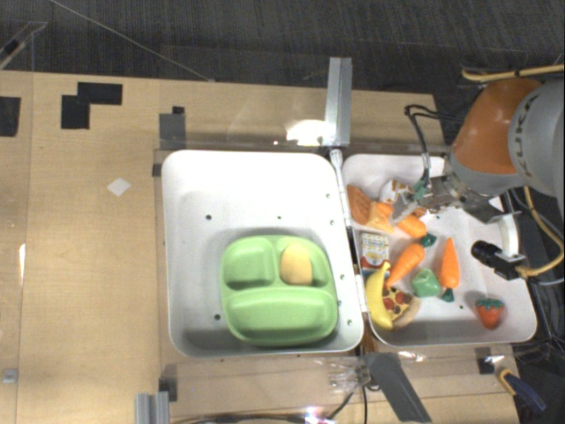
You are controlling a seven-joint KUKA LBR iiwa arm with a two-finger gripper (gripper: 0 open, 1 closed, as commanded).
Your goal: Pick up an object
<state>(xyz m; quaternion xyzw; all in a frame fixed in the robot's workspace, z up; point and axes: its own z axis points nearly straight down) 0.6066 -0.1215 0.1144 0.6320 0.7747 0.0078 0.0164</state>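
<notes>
A robotics lab: a pale wooden bench (79, 263) with metal brackets, two shallow white plastic bins (185, 237), loose cables

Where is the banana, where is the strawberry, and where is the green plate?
banana (378, 300): camera view, on its yellow curved middle.
strawberry (489, 311): camera view, on its red body.
green plate (274, 312): camera view, on the bare big compartment.

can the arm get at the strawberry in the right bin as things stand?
Probably yes. The strawberry sits alone near the right bin's front right corner, nothing on top or touching. The end effector is over the back of that bin; the bin wall nearby may crowd the fingers.
</notes>
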